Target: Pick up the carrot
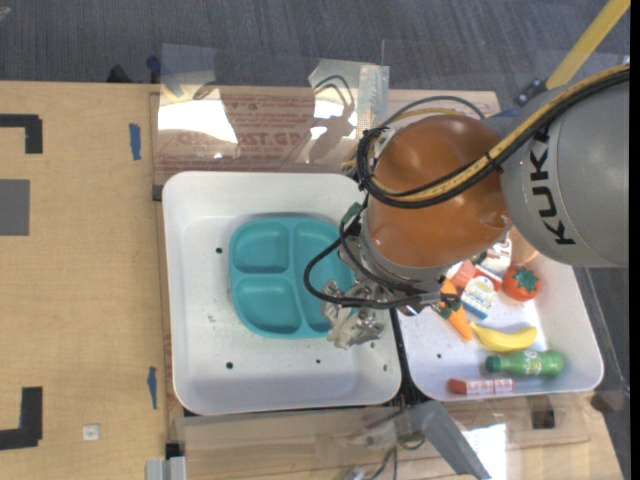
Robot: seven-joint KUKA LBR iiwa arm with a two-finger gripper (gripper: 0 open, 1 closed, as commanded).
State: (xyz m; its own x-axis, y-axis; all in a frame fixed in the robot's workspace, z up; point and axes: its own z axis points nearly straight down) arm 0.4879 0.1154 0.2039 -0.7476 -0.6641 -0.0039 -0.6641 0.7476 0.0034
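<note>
Right bin: green bottle and banana nearest, carrot just behind, beside the tomato. Gripper over the left bin at the teal tray's right edge; grip state: cannot tell.

The worktop looks like matt brown board — flat and dull. Both white bins are smooth plastic with a faint sheen. The teal divided plate looks like matt plastic; the arm's orange band is glossy — its grey shell smooth.
</note>
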